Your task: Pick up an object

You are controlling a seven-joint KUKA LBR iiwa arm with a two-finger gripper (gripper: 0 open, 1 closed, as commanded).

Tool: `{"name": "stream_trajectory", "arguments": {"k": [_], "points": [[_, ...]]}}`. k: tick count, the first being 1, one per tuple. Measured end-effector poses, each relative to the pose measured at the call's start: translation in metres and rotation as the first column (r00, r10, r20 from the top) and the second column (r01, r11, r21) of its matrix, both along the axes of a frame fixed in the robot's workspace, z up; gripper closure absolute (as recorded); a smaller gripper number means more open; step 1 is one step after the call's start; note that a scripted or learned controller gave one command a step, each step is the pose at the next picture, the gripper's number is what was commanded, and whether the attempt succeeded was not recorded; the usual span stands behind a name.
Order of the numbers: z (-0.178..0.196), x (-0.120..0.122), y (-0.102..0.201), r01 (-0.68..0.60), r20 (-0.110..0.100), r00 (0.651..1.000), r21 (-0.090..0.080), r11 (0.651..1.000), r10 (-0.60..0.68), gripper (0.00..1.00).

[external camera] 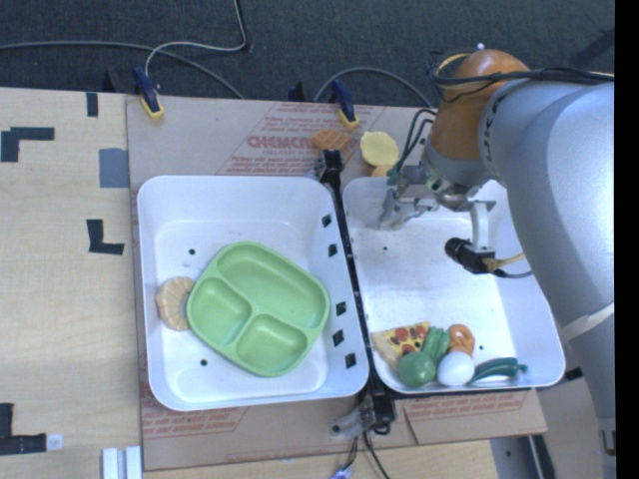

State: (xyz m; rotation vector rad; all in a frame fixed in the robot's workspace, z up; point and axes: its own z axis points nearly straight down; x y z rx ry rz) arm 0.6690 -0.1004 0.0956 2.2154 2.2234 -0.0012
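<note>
My gripper [392, 211] hangs low over the far left corner of the right bin [499, 297], above bare white floor, with nothing seen in it. The loose objects lie clustered at that bin's near edge, well short of the gripper: a pizza slice [401, 339], a green round piece [417, 370], a white egg [455, 369], an orange piece [460, 338] and a green bean-like piece [495, 371]. In the left bin [160, 218] sits a green divided plate [258, 308] with a tan cookie [175, 302] beside its left edge.
A yellow piece [379, 150] and a brown waffle-like piece [331, 140] lie on the cardboard just beyond the bins' far rims. Two blue clamps [150, 96] [345, 109] hold the cardboard's far edge. The black divider [344, 267] runs between the bins. The arm's bulky grey body [569, 198] covers the right side.
</note>
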Motion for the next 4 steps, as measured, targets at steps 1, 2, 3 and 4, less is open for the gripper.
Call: {"name": "stream_trajectory", "arguments": {"k": [1, 2, 3, 4], "points": [[0.000, 0.000, 0.000, 0.000, -0.001, 1.000, 0.000, 1.000, 0.000, 0.00], [-0.010, 0.000, -0.005, 0.002, -0.001, 1.000, 0.002, 1.000, -0.002, 0.00], [0.000, 0.000, -0.005, 0.000, 0.000, 1.000, -0.001, 1.000, 0.000, 1.00], [0.000, 0.000, -0.005, 0.000, 0.000, 1.000, -0.001, 1.000, 0.000, 0.00]]}}
